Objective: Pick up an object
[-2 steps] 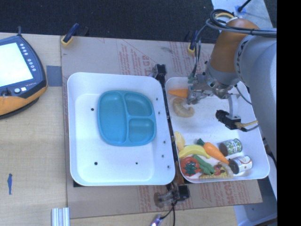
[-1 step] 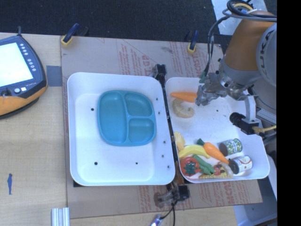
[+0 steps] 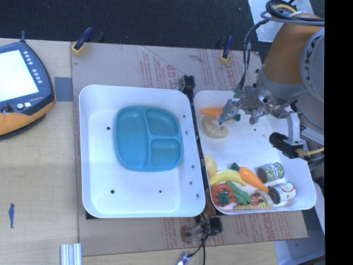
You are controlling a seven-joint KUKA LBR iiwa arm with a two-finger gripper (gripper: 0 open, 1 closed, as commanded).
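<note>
Two shallow white bins are seen side by side on a cardboard-covered bench. The left bin (image 3: 91, 148) holds a blue divided plate (image 3: 148, 137), lying flat at its centre. The right bin (image 3: 287, 131) carries the toy items. At its upper left, an orange carrot-like piece (image 3: 210, 112) lies just above a pale beige round piece (image 3: 213, 127), the two nearly touching. Along its lower edge a cluster is noted: a yellow banana (image 3: 225, 176), an orange carrot (image 3: 252, 178), a red tomato-like item (image 3: 222, 194), a green-labelled can (image 3: 271, 171) and a white cup (image 3: 285, 191).

The gripper (image 3: 230, 112) is positioned over the upper left of the right bin, immediately right of the orange piece. Whether the jaws are open or closed cannot be told. A teach pendant (image 3: 22, 90) rests at the far left of the frame.
</note>
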